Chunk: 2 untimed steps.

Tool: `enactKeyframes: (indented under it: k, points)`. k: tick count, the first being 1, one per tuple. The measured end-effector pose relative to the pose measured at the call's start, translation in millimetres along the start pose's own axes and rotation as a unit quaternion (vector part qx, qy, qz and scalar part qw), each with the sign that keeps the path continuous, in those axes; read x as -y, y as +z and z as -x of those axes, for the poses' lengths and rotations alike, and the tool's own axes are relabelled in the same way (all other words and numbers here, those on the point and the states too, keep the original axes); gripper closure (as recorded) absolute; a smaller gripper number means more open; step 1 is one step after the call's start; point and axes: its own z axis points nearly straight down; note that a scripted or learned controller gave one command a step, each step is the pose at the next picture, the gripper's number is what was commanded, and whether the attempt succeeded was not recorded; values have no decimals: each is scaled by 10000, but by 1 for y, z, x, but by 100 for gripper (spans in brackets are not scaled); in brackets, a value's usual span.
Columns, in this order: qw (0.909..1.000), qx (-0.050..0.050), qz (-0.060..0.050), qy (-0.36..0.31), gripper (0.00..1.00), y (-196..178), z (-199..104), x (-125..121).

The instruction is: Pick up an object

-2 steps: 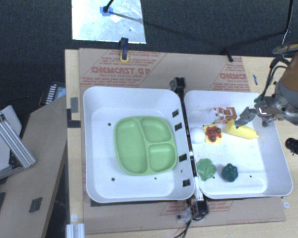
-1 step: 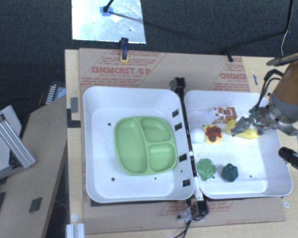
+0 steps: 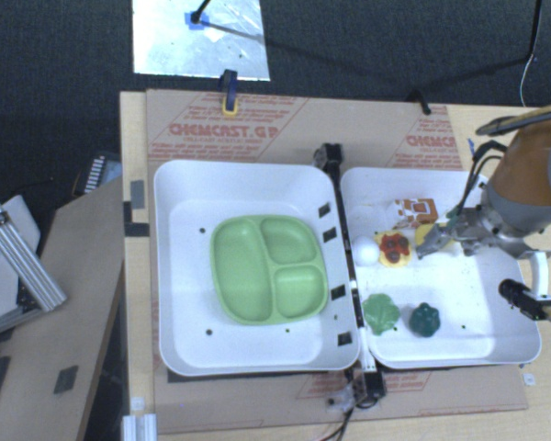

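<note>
Two green toys (image 3: 402, 316) lay by the right bin's (image 3: 496, 345) front edge; gripper (image 3: 432, 243) state unclear, over a yellow piece.

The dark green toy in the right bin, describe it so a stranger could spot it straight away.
Find the right bin, then its front edge. Two green toys sit there side by side: the dark green toy is the one to the right, deeper and glossier than the light green toy beside the divider.
</note>
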Motion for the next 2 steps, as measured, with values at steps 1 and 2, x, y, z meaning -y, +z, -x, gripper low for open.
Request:
enactKeyframes:
  k: [1,2]
  points:
    - [10000,8,20,2,100,-13,0,-1]
    - [10000,12,34,-9,100,-65,8,-10]
